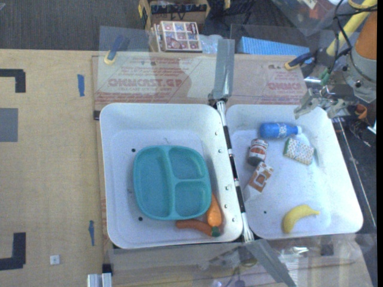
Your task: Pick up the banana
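Note:
The yellow banana lies in the right bin, near its front edge. My gripper hangs over the bin's far right corner, well away from the banana, with its fingers spread open and nothing between them.
The right bin also holds a blue bottle, a small dark can, a green patterned packet and a small orange-and-white carton. In the left bin sit a teal divided tray, an orange fruit and a carrot.

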`<state>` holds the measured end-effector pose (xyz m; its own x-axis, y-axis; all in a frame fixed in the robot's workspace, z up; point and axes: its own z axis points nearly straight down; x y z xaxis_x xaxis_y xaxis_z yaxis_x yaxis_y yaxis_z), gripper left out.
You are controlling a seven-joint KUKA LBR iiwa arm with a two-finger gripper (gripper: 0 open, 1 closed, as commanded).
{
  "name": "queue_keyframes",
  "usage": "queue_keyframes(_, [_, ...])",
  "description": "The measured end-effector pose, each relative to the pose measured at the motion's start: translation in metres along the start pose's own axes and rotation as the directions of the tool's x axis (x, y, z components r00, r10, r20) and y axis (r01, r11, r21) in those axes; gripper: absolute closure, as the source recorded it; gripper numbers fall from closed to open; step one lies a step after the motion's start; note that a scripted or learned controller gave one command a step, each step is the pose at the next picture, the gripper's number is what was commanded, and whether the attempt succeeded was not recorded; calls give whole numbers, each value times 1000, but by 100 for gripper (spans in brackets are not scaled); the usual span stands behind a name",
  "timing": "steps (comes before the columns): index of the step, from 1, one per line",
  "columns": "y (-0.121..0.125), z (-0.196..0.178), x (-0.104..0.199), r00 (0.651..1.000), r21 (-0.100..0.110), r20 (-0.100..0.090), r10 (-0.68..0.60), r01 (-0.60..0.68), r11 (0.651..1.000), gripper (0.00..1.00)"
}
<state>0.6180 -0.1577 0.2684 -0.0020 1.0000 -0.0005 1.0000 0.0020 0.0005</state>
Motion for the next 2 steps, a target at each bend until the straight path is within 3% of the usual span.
queue_keyframes(1, [-80,44,-6,980,0,0,-199,199,980,0])
queue_keyframes(2, [-139,97,22,969,0,-1,-245,245,969,0])
